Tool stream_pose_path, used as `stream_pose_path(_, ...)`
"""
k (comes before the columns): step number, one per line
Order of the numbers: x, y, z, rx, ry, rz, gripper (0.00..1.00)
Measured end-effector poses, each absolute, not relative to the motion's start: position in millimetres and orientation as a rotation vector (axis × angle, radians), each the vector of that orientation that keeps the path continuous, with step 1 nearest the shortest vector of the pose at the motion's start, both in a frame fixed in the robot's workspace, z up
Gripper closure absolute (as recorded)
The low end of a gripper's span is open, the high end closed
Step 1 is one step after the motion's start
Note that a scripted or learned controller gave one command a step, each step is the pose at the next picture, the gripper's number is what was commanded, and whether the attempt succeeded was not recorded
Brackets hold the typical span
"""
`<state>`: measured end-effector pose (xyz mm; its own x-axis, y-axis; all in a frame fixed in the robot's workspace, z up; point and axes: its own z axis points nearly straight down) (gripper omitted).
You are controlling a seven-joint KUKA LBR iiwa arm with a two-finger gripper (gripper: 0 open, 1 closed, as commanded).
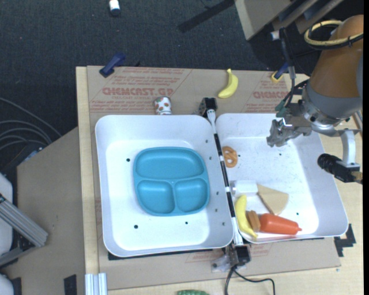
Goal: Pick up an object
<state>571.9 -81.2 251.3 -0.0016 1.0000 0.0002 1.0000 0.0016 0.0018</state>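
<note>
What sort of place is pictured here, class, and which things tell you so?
Probably a robotics lab bench: a robot arm's gripper hangs over two white bins, with toy food such as a carrot and a blue divided plate.

**Dark carpet around a board-topped desk**

The floor [52, 40] is a dark, speckled carpet that fills the top and left of the camera view. The desk [144, 86] sits on it, topped with a pale brown board printed with faded red lettering. At the far left, thin dark cables [26, 129] curve across the carpet. A grey metal rail [23, 222] lies at a slant near the lower left corner. A small white item [114, 6] rests on the carpet by the top edge. A blue clamp [111, 65] grips the board's far left corner. Light is even and soft, with faint shadows.
</note>
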Motion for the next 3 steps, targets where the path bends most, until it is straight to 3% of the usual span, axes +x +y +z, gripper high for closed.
stream_pose_path(1, 627.2, -69.4, 254.5, 2.219, 2.221, 0.001, 1.00)
stream_pose_path(2, 633.6, -55.5, 263.3, 2.218, 2.221, 0.001, 1.00)
stream_pose_path(3, 601.6, -44.5, 253.3, 2.223, 2.223, -0.002, 1.00)
